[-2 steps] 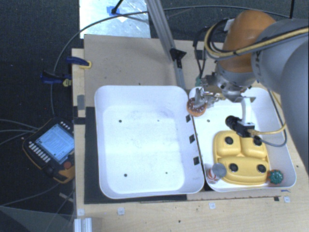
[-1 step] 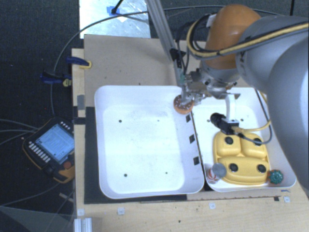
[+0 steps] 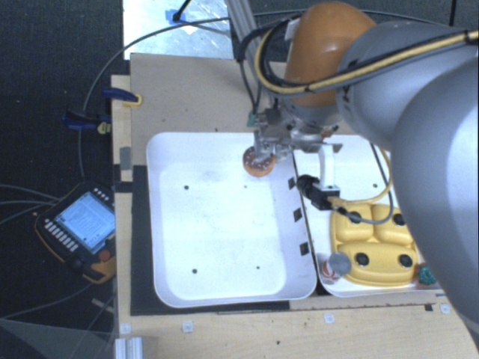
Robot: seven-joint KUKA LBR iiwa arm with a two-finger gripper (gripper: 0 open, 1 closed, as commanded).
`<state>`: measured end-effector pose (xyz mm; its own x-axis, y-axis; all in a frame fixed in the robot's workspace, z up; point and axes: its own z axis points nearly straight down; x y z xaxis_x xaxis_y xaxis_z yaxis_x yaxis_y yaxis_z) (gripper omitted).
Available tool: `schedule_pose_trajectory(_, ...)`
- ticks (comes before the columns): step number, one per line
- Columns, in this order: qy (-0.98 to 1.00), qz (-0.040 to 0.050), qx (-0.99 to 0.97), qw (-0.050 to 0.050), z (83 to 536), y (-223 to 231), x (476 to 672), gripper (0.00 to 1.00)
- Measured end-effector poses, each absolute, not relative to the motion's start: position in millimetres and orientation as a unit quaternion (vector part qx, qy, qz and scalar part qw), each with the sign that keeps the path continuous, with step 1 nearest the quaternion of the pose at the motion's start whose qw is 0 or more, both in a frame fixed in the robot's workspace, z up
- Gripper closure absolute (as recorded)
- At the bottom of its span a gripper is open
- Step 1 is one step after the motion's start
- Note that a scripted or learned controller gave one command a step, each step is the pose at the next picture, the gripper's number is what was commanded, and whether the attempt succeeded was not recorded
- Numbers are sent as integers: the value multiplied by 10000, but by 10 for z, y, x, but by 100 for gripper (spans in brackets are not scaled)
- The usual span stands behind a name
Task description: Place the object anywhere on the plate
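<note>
Gripper down at the far right corner of the left bin, right on top of a small round brown thing, looks like a donut, sitting on the bin floor. Can't tell if the claw is apart or clamped, too blurry up there. Over to the right of the left bin: right bin with a yellow molded tray, a grey knob-like bit touching its near left corner.

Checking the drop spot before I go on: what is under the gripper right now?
A small round brown object sits directly under the gripper, over the white floor of the left bin. The gripper covers the object's top edge, so contact there is hidden.
</note>
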<state>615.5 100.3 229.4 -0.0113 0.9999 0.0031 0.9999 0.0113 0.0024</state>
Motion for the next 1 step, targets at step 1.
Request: schedule_pose_trajectory(1, -7110, -21, -7032, 2, 2319, 1616, 6179, 100)
